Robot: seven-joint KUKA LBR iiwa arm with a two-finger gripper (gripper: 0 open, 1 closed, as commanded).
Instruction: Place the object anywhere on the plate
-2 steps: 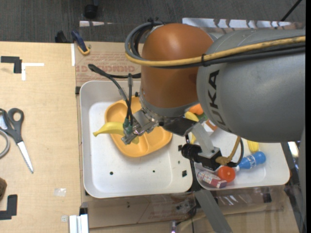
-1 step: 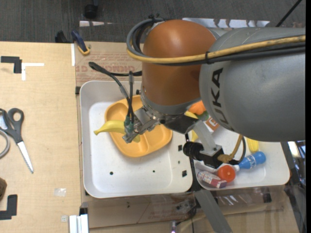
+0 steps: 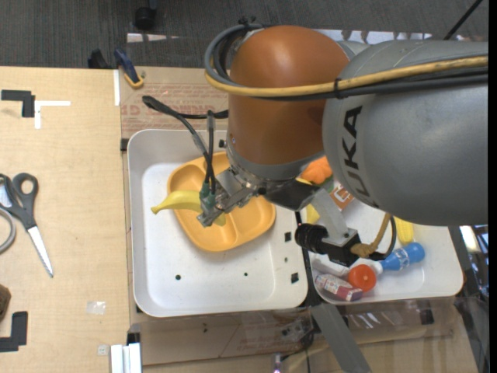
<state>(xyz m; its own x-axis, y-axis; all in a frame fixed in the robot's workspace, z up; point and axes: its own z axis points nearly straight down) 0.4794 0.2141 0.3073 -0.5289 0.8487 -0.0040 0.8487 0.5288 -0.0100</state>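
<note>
Nearest the camera, at the bottom of the right bin (image 3: 435,290), a small red-and-white bottle (image 3: 338,287), a red cap-like thing (image 3: 362,277) and a blue-topped bottle (image 3: 404,256) are lying close together. The left bin (image 3: 147,286) is sitting beside it w/ bare white floor at the front.

Further in, the yellow plate (image 3: 233,231) is resting in the left bin, tilted a bit. The banana (image 3: 177,202) is lying across the plate's left rim, its tip poking out over the bin floor. The pincer (image 3: 211,205) is sitting right at the banana's inner end, over the plate. Can't tell how far apart its tips are, or if it's got the banana.

On the left, scissors (image 3: 27,212) are lying on the wooden surface (image 3: 62,286), well apart from the bins.

Farther back, the big arm (image 3: 365,123) w/ its orange band is covering most of the right bin. An orange thing (image 3: 317,171) is peeking out under it.
</note>
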